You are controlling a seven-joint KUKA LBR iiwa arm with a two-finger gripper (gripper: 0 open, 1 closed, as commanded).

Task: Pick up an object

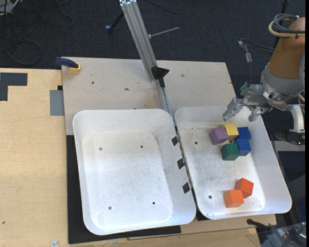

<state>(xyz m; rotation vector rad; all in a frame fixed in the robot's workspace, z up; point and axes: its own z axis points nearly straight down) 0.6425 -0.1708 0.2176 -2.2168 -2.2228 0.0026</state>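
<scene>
Two fingers [232,110] of my gripper [243,110] hang spread wide with nothing between them, just above the far rim of the right bin [278,189]. Nearest below me sits the yellow cube [231,130], packed tight against purple [219,135], blue [243,140] and green [229,152] neighbours. I judge the two orange cubes [239,193], well nearer the camera, easier: straddle one squarely, descend straight, then close.

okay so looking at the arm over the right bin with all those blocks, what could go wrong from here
The purple cube, yellow cube, two blue cubes and green cube sit packed together, so the open two-finger gripper may jam on a neighbour. It hovers near the right white bin's rim and could clip it descending.
</scene>
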